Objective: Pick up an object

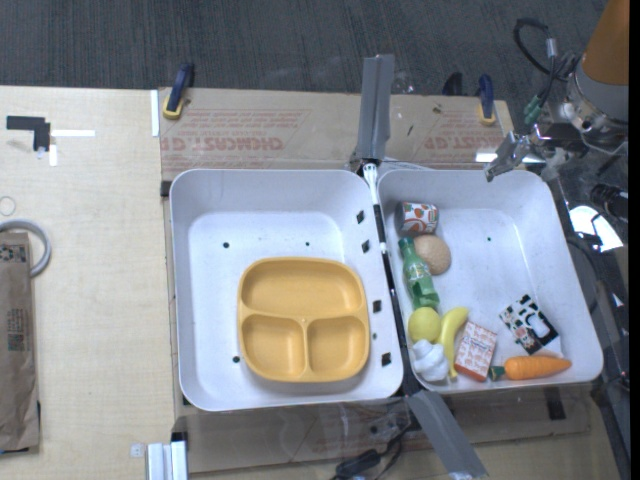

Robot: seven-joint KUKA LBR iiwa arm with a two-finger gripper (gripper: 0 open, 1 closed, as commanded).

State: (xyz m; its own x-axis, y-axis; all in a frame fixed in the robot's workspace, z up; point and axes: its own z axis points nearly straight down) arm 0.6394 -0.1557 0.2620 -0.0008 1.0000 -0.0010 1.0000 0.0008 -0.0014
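End effector (508, 158) sits at upper right of frame, over the far rim of the right bin (560, 230); its metal tip is small and blurred against the cardboard, so how far open it is cannot be told, and nothing shows held in it. The arm's orange band (608, 43) is cut off by the top right corner. Objects lie well apart from it, along the right bin's left wall and near edge: a red and white can (420, 216), a tan round item (432, 254), a green bottle (418, 274), a yellow lemon (424, 323), a banana (452, 330), a white item (430, 360) too small to identify, an orange packet (476, 350), a carrot (536, 368), a black-and-white patterned piece (527, 323). Left bin (200, 268) carries a yellow divided tray (303, 319). On the desk (90, 268), a brown bag (17, 338) is cut off at the left edge.
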